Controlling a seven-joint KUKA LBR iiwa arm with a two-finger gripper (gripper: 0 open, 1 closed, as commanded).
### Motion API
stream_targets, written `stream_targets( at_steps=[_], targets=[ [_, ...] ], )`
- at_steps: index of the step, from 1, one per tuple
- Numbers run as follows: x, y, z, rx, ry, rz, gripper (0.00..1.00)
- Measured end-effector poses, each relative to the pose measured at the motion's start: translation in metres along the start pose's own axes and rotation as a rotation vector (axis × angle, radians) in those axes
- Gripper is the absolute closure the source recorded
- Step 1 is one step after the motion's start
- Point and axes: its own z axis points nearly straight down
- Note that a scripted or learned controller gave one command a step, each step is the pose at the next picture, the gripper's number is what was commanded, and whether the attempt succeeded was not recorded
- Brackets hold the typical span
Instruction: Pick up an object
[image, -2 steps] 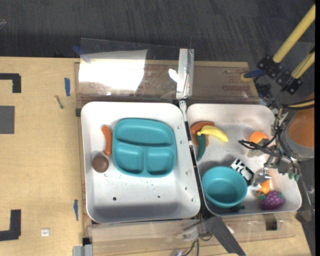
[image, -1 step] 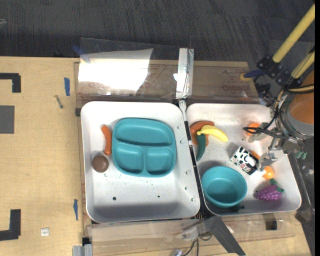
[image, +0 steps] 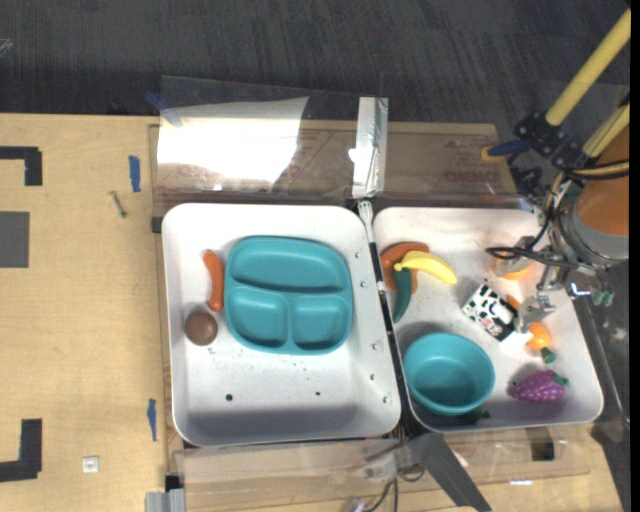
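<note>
Dark carpet frames our wooden counter (image: 70, 330), two white bins sitting side by side on it, and we're hovering at the far right of the right bin (image: 590, 400) with the arm's wrist (image: 600, 215) over that edge. We can't tell whether the pincer (image: 545, 300) is released or clenched; cables clutter it. Closest beneath us is the black-and-white block (image: 491, 311), just beside a small orange piece (image: 539, 335). We judge that block light and stiff, with flat faces, so squeezing across its short sides looks safest. Purple grapes (image: 539, 387) near the corner look bumpy and likely to roll. A yellow banana (image: 426, 267) lies further left, and the teal bowl (image: 449, 372) looks slick, needing a rim pinch.
</note>
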Motion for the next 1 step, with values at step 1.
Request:
stream_targets(
  at_steps=[1],
  targets=[
    [-0.0045, -0.0006, 0.0002, 0.0, -0.001, 0.002, 0.0]
  ],
)
